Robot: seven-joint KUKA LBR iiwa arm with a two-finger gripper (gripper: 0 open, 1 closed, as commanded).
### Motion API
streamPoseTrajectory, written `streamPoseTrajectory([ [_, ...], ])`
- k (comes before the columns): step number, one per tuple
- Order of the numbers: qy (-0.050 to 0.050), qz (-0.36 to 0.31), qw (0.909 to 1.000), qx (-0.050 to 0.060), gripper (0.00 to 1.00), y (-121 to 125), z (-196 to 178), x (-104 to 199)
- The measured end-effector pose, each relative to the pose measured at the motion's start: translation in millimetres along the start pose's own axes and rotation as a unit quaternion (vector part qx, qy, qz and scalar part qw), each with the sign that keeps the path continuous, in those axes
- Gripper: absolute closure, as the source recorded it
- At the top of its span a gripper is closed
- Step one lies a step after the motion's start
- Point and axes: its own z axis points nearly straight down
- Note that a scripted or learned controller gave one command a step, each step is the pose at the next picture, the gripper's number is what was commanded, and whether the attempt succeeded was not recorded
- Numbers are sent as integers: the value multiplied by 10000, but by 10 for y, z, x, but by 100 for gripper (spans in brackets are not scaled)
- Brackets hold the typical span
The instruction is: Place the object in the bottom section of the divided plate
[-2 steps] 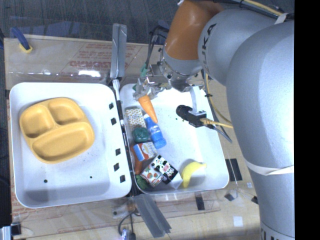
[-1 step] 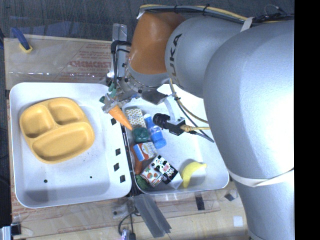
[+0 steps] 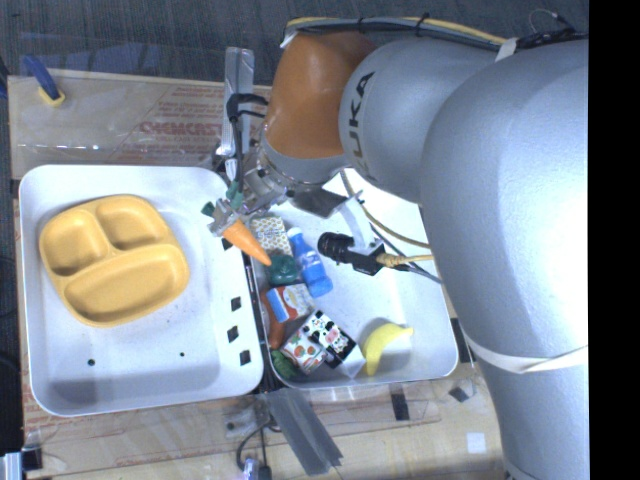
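Observation:
A yellow divided plate (image 3: pixel 112 256) lies in the left bin (image 3: pixel 130 368), its large bottom section (image 3: pixel 128 280) bare. My gripper (image 3: pixel 236 208) hangs over the wall between the two bins, just right of the plate. A toy carrot (image 3: pixel 247 240), orange with a green top, sits between its fingers and slants down to the right above the right bin's left edge. The gripper looks shut on the carrot's leafy end.
The right bin (image 3: pixel 430 363) holds a patterned block (image 3: pixel 270 232), a blue bottle (image 3: pixel 311 268), a green item (image 3: pixel 283 269), an orange box (image 3: pixel 284 306), a cow-patterned box (image 3: pixel 320 344) and a yellow banana (image 3: pixel 385 343). The arm covers the bin's back right.

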Motion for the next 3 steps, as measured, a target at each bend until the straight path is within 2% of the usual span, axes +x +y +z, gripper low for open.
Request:
streamPoseTrajectory([
  [1,-14,-125,9999,-22,100,459,-39,678],
  [2,-10,-508,9987,-8,100,340,-183,1328],
  [3,-11,-504,9987,-8,0,338,-183,1321],
])
